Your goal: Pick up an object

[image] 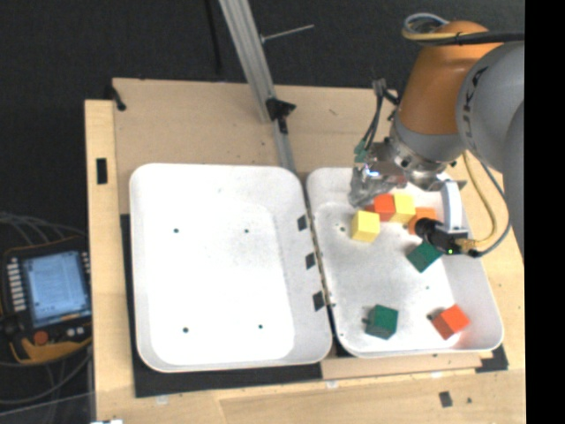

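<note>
The right bin (397, 343) holds several small blocks. A yellow block (365, 226) lies near its upper left, with an orange block (384, 206) and another yellow block (404, 206) just behind it. A green block (424, 256) sits mid-right, a dark green block (381, 321) near the front, and an orange block (449, 320) at the front right. My gripper (365, 186) hangs low over the bin's back left corner, just above and left of the orange and yellow blocks. Nothing shows between its fingers.
The left bin (221, 263) lies beside the right one, with small clips along the shared edge. A slanted metal pole (252, 56) rises behind the bins. A pendant with a screen (48, 290) sits off the bench's left. Cables (481, 223) hang off the wrist.
</note>
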Action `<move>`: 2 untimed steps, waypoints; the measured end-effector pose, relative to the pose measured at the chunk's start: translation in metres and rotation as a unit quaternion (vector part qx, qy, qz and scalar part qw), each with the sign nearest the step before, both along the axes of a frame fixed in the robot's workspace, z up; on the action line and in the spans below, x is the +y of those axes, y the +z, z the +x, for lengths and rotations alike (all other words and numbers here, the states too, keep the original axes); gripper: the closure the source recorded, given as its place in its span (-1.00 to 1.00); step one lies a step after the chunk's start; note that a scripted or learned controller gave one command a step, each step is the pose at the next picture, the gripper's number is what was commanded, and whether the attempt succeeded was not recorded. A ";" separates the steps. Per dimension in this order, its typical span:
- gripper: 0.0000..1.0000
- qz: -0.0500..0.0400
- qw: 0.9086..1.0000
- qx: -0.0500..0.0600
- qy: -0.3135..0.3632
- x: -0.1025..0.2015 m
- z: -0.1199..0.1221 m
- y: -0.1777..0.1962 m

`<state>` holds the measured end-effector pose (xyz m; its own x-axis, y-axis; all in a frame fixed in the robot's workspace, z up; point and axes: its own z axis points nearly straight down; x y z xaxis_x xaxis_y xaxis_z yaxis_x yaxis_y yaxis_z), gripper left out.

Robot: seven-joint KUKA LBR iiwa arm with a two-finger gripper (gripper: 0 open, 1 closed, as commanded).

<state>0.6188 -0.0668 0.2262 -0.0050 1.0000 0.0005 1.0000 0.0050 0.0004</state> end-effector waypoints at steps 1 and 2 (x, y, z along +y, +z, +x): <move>1.00 0.000 1.000 0.000 0.000 0.035 -0.021 0.005; 1.00 0.000 1.000 0.001 0.000 0.081 -0.045 -0.002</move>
<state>0.5742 0.0146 0.2244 -0.0056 1.0000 0.0006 1.0000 0.0056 -0.0007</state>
